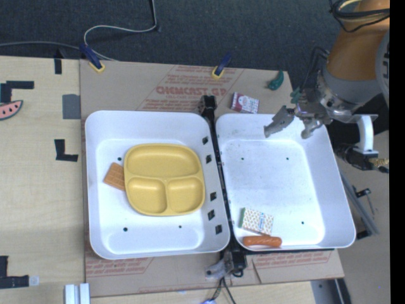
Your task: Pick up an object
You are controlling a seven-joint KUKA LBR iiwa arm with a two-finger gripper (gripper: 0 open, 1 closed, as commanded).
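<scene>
My gripper hangs over the far right corner of the right bin, open, with nothing between its fingers. A small patterned packet and an orange-red sausage-shaped item lie at the near left of the right bin, well away from the gripper. In the left bin rests a yellow divided plate, and a brown cracker-like piece pokes out from under its left side.
A small red and white box lies on the cardboard behind the bins. A green object sits near the cardboard's far right corner. Black clips line the seam between the bins. Yellow clamps hold the cardboard's far edge.
</scene>
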